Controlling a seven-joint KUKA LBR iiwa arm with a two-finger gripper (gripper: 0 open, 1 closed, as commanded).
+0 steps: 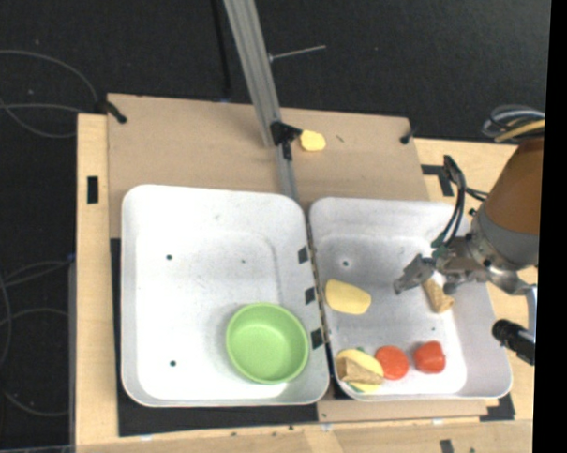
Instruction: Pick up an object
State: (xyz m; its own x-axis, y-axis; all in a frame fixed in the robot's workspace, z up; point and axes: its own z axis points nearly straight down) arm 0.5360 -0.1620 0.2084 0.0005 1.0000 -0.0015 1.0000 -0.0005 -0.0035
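My gripper [423, 285] hangs over the right bin [377, 230], near its right side, and stands open. A small tan piece [438, 296] lies just under its right finger; I cannot tell whether they touch. A yellow oval object [347, 297] lies to the gripper's left in mid-bin. Along the bin's front edge sit a yellow and tan item [360, 369], a round red object [391, 362] and a red blocky object [430, 357].
A green bowl [267, 342] sits at the front right of the left bin [171, 235]. Behind the bins a small yellow item [313, 140] lies on the bench, beside a slanted metal pole [257, 70]. Cables run at the right.
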